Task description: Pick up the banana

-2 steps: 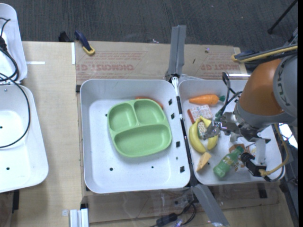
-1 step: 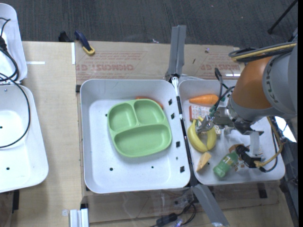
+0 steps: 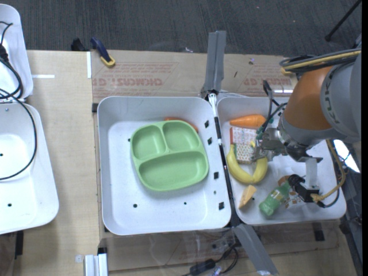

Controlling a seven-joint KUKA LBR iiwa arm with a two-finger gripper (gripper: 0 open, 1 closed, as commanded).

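**Banana in right bin, gripper low beside it**

Brown bench top (image 3: 172,73) with dark floor behind; two white bins sit side by side on it.

We see the banana (image 3: 246,172) in the right bin (image 3: 336,209), lying curved with its ends turned up, close to the bin's left wall. Its right end sits right under the wrist area, so we judge the approach is aimed at that end.

Around it, packed tight: a small printed packet (image 3: 242,140) touching the banana's upper side, a carrot (image 3: 248,121) above that, a yellow-orange wedge (image 3: 246,196) just below, and a green bottle (image 3: 272,200) to the lower right. We read the clutter as the main risk: a descent slightly off could catch the packet instead.

The left bin (image 3: 115,211) holds a green divided plate (image 3: 169,156), well apart from the action.

The gripper (image 3: 265,149) is down in the right bin, at or just beside the banana's right end. The arm (image 3: 322,105) reaches in from the right and covers the fingertips from above, so we cannot tell how far they are spread or whether they touch the fruit. Nothing shows between them, so we do not count the banana as held. We judge the pick as not yet confirmed.
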